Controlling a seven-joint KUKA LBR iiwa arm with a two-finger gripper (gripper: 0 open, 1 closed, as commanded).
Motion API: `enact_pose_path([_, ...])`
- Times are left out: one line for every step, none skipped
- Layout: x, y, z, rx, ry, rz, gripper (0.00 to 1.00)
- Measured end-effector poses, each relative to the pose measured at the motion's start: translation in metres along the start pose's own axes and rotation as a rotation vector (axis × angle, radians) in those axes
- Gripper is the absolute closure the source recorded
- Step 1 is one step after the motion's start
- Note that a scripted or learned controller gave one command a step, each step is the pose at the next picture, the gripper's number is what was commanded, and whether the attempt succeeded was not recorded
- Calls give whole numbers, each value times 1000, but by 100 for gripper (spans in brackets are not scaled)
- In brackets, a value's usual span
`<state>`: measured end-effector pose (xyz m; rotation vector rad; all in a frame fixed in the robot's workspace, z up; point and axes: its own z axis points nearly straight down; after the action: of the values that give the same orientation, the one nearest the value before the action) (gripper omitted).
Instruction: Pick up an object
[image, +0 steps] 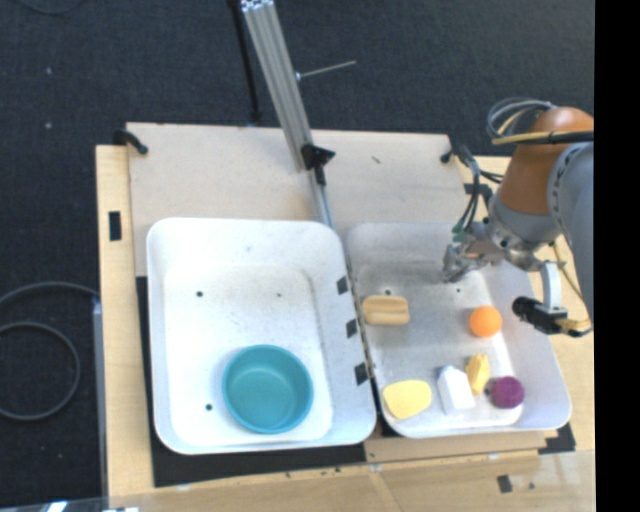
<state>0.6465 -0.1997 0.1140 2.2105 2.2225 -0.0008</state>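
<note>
My two-finger gripper (458, 268) hangs low over the upper part of the right shallow white bin (420, 240), above bare floor, with nothing between its tips; how it is set I cannot tell from this slanted overhead view. The candidates for picking lie nearer the bin's front: a tan bread-shaped block (385, 310) beside the left wall, a small orange ball (485, 322) nearest me, then a pale yellow rounded piece (407, 399), a white block (455, 389), a small yellow piece (479, 372) and a purple ball (506, 391) clustered along the near rim, probably where they slid. A round teal bowl (267, 388) sits alone in the left white bin (200, 260). No labels or writing are legible.
</note>
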Motion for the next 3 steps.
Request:
enact_pose_path([-7, 6, -64, -4, 2, 1, 100])
enact_pose_path([-11, 3, -109, -2, 2, 2, 100])
enact_pose_path([-12, 4, -144, -1, 3, 0, 100])
